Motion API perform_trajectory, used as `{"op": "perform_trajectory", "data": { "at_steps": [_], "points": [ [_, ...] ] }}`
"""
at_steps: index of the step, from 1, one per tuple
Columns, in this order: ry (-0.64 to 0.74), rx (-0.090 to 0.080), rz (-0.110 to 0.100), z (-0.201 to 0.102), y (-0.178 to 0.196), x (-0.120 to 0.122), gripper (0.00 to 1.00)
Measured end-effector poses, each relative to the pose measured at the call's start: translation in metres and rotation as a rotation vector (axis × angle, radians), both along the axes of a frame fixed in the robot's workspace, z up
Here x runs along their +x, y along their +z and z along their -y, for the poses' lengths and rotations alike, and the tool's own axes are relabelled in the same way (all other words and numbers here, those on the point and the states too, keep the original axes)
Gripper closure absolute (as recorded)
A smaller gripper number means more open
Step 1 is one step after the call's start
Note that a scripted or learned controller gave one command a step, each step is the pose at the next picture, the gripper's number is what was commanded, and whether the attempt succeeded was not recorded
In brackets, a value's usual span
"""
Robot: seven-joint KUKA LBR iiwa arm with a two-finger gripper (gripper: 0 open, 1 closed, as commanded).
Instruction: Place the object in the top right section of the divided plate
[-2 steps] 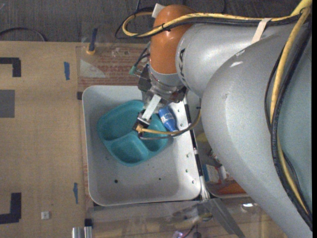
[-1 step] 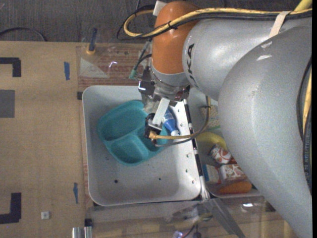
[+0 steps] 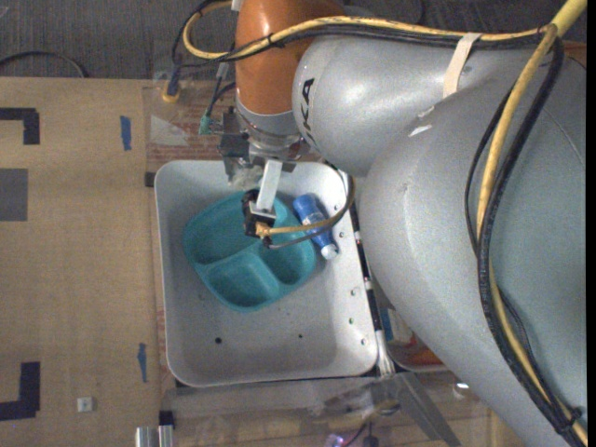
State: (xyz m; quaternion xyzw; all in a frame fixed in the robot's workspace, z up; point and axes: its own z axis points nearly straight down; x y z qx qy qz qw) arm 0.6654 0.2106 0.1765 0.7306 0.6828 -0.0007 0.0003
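A teal divided plate (image 3: 237,254) lies in the upper middle of the white bin (image 3: 270,347). A small blue bottle-like object with white markings (image 3: 314,223) lies at the plate's right rim, between the plate and the bin's right wall. My gripper (image 3: 244,164) hangs over the plate's upper edge, near the bin's top wall and up-left of the blue object. The wrist hides most of the gripper, and no object shows between its fingers.
The grey arm covers the right side of the view and the second bin. Brown bench with blue tape marks (image 3: 125,133) lies left of the bin. The bin floor below the plate is bare white with a few small dark specks.
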Motion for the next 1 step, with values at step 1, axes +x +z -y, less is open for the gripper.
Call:
{"op": "perform_trajectory", "data": {
  "at_steps": [1],
  "points": [
    [0.032, 0.0, -0.003, 0.0661, 0.0607, -0.0355, 1.0]
  ]
}}
